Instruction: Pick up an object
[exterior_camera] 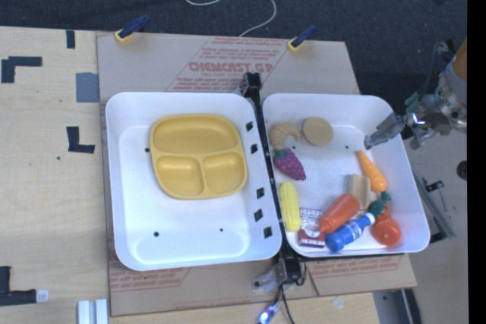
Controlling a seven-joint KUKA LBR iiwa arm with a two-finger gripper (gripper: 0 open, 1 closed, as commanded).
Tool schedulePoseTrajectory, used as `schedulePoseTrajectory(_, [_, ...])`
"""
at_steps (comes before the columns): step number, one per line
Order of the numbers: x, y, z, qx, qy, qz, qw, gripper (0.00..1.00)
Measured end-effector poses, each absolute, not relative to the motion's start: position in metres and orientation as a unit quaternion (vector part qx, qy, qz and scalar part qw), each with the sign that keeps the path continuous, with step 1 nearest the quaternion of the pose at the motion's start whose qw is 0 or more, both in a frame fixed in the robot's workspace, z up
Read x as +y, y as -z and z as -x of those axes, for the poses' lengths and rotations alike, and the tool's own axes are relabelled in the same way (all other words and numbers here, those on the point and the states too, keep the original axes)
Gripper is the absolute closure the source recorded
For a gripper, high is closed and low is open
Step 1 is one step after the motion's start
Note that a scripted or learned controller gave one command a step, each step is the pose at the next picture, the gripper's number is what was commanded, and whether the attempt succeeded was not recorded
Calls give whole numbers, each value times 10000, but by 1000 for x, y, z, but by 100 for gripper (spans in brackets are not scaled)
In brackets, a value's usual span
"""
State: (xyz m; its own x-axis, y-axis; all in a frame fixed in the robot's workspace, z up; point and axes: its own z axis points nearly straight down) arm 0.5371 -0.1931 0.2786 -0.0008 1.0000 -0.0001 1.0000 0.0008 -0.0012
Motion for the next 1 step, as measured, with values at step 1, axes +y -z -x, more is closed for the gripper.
schedulePoseTrajectory(1, [-113,-413,-495,-7104,50,7038,-47,0])
